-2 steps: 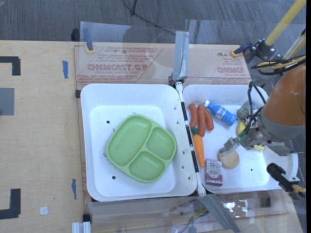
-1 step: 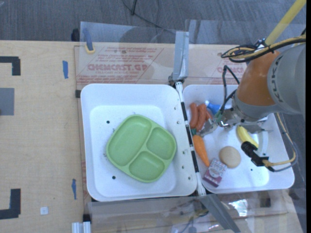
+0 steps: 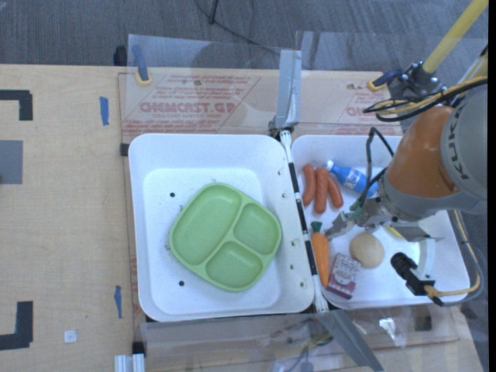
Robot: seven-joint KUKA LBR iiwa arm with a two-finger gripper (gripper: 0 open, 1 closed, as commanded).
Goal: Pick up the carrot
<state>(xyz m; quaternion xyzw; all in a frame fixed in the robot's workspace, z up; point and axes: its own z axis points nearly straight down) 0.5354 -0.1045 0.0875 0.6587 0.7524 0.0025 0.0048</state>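
The carrot [image 3: 320, 256] lies along the left wall of the right bin [image 3: 449, 281], its green top pointing away from the front edge. My gripper [image 3: 345, 222] hangs low in this bin, just right of the carrot's green top and left of a beige round potato-like object [image 3: 366, 249]. Nothing shows in its grasp. The grey arm with its orange band [image 3: 418, 161] covers the bin's middle and right part.
Three red sausages [image 3: 321, 187] and a blue bottle [image 3: 347, 177] lie at the back of the right bin. A small pink packet [image 3: 343, 276] sits beside the carrot's tip. The left bin [image 3: 155, 169] holds a green divided plate [image 3: 226, 235].
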